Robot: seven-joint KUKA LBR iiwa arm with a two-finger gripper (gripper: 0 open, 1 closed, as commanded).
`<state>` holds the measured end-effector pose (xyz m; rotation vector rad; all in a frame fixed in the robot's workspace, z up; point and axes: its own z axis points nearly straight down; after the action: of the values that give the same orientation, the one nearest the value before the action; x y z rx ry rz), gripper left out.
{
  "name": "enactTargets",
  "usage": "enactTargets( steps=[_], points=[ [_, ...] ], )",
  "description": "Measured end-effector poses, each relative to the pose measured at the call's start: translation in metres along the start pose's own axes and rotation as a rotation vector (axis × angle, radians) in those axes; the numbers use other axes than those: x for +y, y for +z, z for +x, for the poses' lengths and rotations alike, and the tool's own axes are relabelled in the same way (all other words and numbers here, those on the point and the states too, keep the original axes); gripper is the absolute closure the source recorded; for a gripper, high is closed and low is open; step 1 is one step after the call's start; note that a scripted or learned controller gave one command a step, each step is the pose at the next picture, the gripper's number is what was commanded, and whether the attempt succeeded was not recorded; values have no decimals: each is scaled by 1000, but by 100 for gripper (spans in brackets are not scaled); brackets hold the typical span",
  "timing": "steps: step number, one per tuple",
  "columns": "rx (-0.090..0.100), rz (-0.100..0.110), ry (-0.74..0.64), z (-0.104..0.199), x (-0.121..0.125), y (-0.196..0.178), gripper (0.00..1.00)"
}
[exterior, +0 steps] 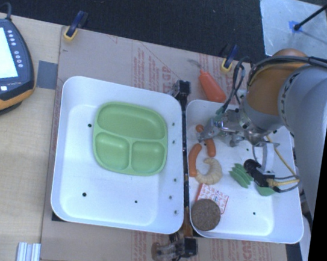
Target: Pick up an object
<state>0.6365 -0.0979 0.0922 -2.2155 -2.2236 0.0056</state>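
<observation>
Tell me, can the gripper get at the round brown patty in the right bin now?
Probably yes: the patty lies uncovered near the right bin's front edge, and the gripper hovers further back over the same bin.

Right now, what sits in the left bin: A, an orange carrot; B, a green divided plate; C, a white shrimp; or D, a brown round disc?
B: the green divided plate lies inside the left bin; the small food pieces are in the right bin.

- green divided plate (130, 138) lies in the left bin (62, 197)
- tool (224, 129) hangs low over the right bin (282, 230), just above a sausage (194, 159), croissant (210, 171) and brown round cookie (205, 214)
</observation>
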Motion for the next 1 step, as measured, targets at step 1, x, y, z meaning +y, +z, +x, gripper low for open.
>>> enactTargets(
  steps=[1],
  points=[
    [2,3,0,-11,19,1,0]
  ],
)
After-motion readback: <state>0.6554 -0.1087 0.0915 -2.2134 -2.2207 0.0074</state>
